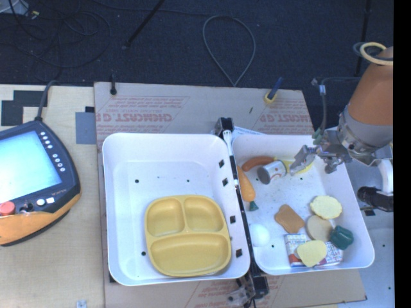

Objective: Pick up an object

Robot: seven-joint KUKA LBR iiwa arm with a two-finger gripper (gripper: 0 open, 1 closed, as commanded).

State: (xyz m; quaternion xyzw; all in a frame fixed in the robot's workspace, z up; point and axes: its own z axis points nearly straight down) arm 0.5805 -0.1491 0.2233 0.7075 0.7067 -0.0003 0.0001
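Observation:
My gripper [316,162] hangs over the back part of the right bin [359,204], open, its two fingers spread with nothing held between them. A small yellow piece [308,167] lies just under its left finger [299,162]. To the gripper's left lie a small grey can [273,171] and an orange sausage shape [257,162]. Nearer the front are a brown slab [289,218], a yellow round piece [325,206], a beige round piece [316,226], a green cup [341,237] and a yellow piece [313,252] on a printed packet [331,255].
An orange carrot [246,186] and a white ball [260,235] rest against the divider side of the right bin. The left bin [128,172] holds a yellow divided tray [187,235]. A teach pendant [32,172] lies at the far left.

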